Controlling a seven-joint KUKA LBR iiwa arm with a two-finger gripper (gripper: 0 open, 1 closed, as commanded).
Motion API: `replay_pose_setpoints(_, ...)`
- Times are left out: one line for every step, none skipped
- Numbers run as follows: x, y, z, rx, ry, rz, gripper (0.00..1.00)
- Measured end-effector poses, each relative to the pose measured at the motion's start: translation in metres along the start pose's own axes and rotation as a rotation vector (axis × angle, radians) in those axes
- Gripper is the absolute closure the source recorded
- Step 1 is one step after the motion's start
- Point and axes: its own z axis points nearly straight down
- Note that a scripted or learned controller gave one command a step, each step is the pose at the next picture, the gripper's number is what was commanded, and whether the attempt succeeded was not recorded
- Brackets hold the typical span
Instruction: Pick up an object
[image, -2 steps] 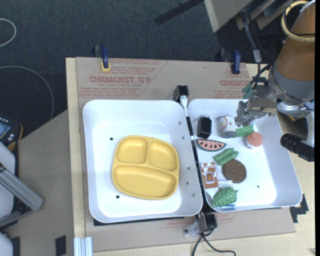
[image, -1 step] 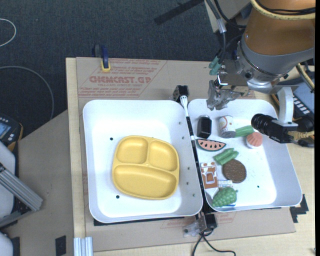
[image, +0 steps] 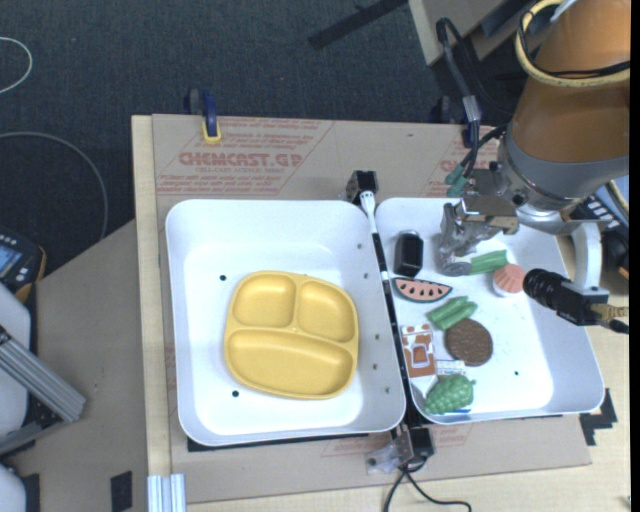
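While my arm (image: 575, 90) reaches in from the upper right of the frame, my claw (image: 458, 252) hangs low over the upper part of the right bin (image: 560, 385). Whether its tips are apart or together I cannot tell; they blur into one grey mass from this angle. Just beside them, to the right, lies a green piece (image: 489, 262), touching or nearly touching my claw, though I see nothing clearly clamped.

Other toys are scattered over that same bin. A black block (image: 407, 253) sits at its upper left, near the dividing wall. Below it rests a watermelon slice (image: 421, 290), then a green pod (image: 451, 311), and a brown round cookie (image: 468, 342) just under that. A pink round piece (image: 508, 280) lies to the right of my claw. Lower left, an orange and white packet (image: 420, 350) sits against the wall, with a green leafy bunch (image: 448, 392) near the bottom rim.

Centre left, the left bin (image: 200, 235) holds a yellow divided plate (image: 292, 332).
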Motion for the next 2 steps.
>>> replay_pose_setpoints(-0.017,-0.001,0.081,0.001,0.001,-0.003,1.0)
replay_pose_setpoints(0.068,-0.05,-0.048,-0.022,0.006,-0.018,1.0)
